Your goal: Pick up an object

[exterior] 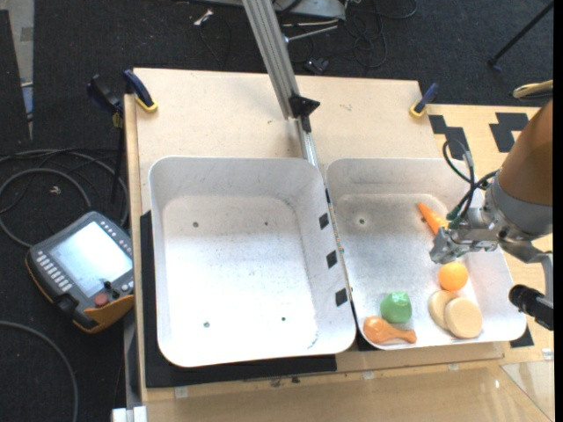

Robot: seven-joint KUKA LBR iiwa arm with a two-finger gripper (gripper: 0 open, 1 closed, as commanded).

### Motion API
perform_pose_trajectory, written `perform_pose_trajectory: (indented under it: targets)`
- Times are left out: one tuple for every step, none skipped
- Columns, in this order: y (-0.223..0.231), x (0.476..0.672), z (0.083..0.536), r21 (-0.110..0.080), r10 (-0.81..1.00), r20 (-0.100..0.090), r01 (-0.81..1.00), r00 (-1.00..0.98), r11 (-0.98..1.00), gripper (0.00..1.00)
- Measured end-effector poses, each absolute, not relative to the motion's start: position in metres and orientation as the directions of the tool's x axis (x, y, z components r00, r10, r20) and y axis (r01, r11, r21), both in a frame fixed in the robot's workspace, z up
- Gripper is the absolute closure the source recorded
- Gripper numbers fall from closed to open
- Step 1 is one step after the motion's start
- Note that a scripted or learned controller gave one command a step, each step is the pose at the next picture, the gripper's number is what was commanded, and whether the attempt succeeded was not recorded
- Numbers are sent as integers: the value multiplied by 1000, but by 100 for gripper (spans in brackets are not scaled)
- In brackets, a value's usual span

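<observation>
from the camera view i see 2 white bins side by side on the worktop [229, 112]. the left bin [176, 192] shows bare floor. in the right bin [369, 183] the claw [442, 249] sits low near the right wall, reached in from the right; i cannot tell how it is set. an orange carrot-like piece [429, 215] lies just above it, apparently touching. an orange ball [453, 276] sits just below the claw. near the front rim lie a green ball [397, 306], a tan pear-shaped piece [387, 330] and a cream round object [457, 315]. a teach pendant [79, 271] lies on the floor at left.
</observation>
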State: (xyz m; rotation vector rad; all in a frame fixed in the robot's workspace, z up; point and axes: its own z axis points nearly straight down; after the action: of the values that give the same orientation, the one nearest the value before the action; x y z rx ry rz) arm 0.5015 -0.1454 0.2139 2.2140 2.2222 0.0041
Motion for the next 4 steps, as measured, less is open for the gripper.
perform_pose_trajectory:
  targets:
    - [-146, 503, 245, 5, 1000, -2, 1000, -3, 3, 100]
    - [-84, 510, 247, 1, 1000, 2, 1000, -9, 9, 100]
    - [-29, 500, 239, -2, 1000, 2, 1000, -9, 9, 100]
    - [23, 498, 227, -2, 1000, 2, 1000, -8, 8, 100]
